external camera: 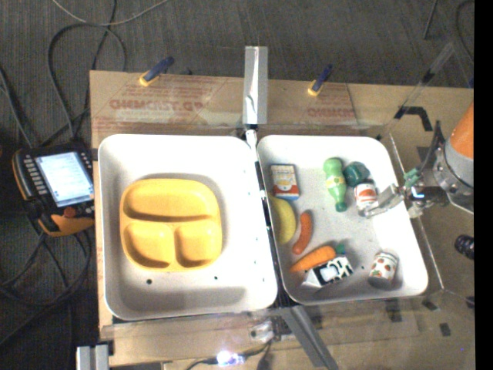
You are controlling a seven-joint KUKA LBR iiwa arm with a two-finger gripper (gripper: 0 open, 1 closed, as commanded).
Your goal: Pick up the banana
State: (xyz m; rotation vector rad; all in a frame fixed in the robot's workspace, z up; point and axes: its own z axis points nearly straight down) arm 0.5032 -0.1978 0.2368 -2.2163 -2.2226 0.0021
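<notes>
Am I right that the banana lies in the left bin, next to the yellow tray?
Not quite. The camera view shows the banana in the right bin, by its left wall beside a sausage. The yellow tray sits in the left bin.

Two bins sit side by side mid-frame; the left bin (108, 230) holds a sectioned tray (173, 223); in the right bin (400, 230), the banana (285, 219) lies at its left wall, below a small carton (283, 181), left of a sausage (303, 231); a carrot (312, 259) lies lower.
</notes>
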